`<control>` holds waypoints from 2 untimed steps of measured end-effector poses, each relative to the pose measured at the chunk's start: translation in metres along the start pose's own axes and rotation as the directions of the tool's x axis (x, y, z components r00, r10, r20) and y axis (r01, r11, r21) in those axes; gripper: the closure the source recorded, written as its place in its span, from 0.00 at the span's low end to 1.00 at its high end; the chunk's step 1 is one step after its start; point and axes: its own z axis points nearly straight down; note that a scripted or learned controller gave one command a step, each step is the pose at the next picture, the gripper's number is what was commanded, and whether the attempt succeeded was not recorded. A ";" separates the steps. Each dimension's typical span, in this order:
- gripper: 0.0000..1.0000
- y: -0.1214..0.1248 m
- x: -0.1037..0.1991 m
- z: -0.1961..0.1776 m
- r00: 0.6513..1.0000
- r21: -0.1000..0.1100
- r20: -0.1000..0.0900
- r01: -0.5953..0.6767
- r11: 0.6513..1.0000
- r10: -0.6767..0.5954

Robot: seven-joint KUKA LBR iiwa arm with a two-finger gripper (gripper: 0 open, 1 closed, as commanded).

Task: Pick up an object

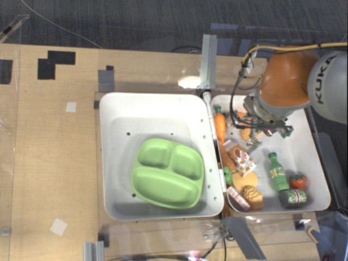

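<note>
The pincer [255,136] is low in the right bin [317,170], near the carrot [219,127], probably to grasp something. I cannot tell its state.

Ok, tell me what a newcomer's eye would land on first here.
Probably the bright green divided plate, lying alone in the left bin. Next, the arm's orange band over the far end of the right bin, with the hand low above a clutter of toy food: a carrot along the bin's left wall, a green bottle and a tomato towards the near right.
</note>
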 end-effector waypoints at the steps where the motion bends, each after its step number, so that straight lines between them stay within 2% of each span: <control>1: 0.00 0.005 0.038 -0.001 1.000 -0.001 -0.002 -0.004 1.000 0.004; 2: 0.00 0.037 0.106 -0.004 1.000 0.003 0.001 -0.028 1.000 0.028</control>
